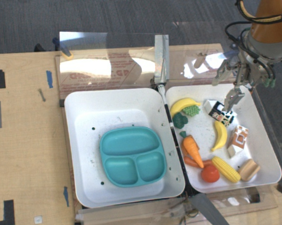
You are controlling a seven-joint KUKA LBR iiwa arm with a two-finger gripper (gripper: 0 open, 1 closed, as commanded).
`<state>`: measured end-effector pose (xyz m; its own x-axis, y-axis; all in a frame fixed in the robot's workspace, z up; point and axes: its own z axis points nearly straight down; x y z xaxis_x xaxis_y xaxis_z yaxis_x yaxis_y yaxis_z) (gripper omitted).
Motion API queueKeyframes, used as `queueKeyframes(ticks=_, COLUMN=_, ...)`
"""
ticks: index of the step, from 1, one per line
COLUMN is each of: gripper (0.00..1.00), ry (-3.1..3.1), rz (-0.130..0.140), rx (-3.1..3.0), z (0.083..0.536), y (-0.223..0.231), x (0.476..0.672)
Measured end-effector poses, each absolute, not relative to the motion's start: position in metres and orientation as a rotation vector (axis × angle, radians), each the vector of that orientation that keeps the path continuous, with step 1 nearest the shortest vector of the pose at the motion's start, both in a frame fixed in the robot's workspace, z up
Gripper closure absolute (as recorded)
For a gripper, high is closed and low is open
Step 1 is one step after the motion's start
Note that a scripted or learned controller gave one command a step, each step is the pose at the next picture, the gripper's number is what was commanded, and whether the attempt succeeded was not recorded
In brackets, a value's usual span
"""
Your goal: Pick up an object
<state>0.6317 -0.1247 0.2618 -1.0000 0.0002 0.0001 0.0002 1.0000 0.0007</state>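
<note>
My gripper [229, 86] hangs over the back right part of the right bin [267, 139], open, with nothing between its fingers. Just below it lies a small black-and-white object [221, 113]. Toy food is scattered through this bin: a banana [183, 104] at the back left, a green leafy piece [191, 111], a dark green piece [180, 121], a carrot [192, 149], a second banana [220, 135], a corn cob [226, 169], a red tomato [210, 173], a white and orange carton [238, 140] and a tan cylinder [249, 169].
The left bin [80, 138] holds a teal divided plate [133, 155]. A raised divider [165, 108] separates the two bins. A clear panel [108, 64] stands along the back. The arm with its cables [265, 24] fills the upper right corner.
</note>
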Motion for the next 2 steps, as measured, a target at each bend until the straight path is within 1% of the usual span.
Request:
queueKeyframes(ticks=1, gripper=0.0, ry=-3.146, rz=0.0, rx=0.092, z=0.096, y=-0.139, x=0.625)
queueKeyframes(ticks=2, gripper=0.0, ry=-3.138, rz=0.0, rx=0.264, z=0.087, y=-0.182, x=0.606)
